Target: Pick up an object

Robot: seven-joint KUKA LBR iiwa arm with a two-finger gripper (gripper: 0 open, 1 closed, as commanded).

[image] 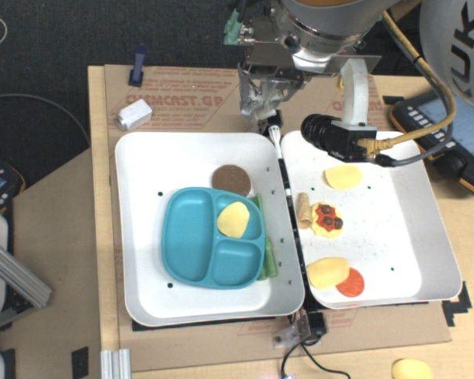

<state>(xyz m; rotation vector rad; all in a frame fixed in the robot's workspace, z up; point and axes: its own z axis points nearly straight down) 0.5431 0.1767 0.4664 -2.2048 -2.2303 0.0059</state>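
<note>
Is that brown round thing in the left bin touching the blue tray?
Touching, as far as the camera view shows: the brown disc sits at the blue tray's upper right rim, its lower edge meeting or overlapping the rim with no white bin floor between them.

This is a robotics lab, not a kitchen, whatever the play food suggests. A grey industrial arm [340,6] with an orange band fills the top of the frame, cables and a yellow hose [415,50] trailing from it. Two shallow white bins [134,212] sit side by side on a cardboard sheet [189,93] in the middle of the frame, holding toy items such as a blue divided plate [197,247] and a small plastic pizza [327,220]. Aluminium framing [16,279] shows at lower left, loose wires loop over dark carpet [47,38] at upper left, and a handheld control pendant [423,117] lies at the right.
</note>
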